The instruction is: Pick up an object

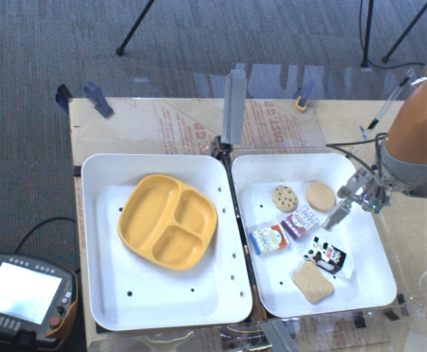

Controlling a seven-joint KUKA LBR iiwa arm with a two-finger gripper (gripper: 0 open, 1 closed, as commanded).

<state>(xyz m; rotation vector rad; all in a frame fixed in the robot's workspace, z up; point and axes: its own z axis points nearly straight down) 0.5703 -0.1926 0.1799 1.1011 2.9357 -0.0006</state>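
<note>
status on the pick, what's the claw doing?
Claw over right bin, nothing seen between fingers. Nearest: plain round cookie, purple carton. Nothing blocking them.

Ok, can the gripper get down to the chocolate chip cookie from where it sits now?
Probably yes. The gripper hangs over the right bin, and the chocolate chip cookie lies flat with nothing on it. The plain round cookie sits between them but apart from it, so a descent from above looks free.
</note>
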